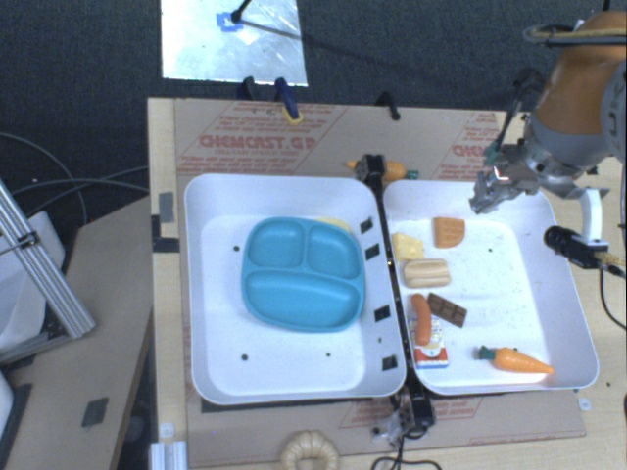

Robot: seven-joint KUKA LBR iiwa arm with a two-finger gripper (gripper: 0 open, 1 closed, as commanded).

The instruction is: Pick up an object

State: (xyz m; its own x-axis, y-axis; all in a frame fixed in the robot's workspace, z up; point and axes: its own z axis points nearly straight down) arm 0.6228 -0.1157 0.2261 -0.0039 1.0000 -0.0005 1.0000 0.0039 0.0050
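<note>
My gripper (487, 201) hangs over the back edge of the right bin (549, 292), a little up and right of an orange bread slice (449, 231). Further toys lie in that bin: a pale yellow piece (408, 247), a tan bun (427, 273), a red sausage (421, 317), a brown chocolate bar (448, 309), a small red and white carton (431, 352) and a carrot (517, 360) near the front. Nothing shows between the fingers.
The left bin (211, 262) holds a blue divided plate (302, 273). A black divider with clips (384, 262) runs between the bins. A small orange object (392, 171) lies behind the bins on the cardboard. The arm's orange band (578, 76) looms at the right.
</note>
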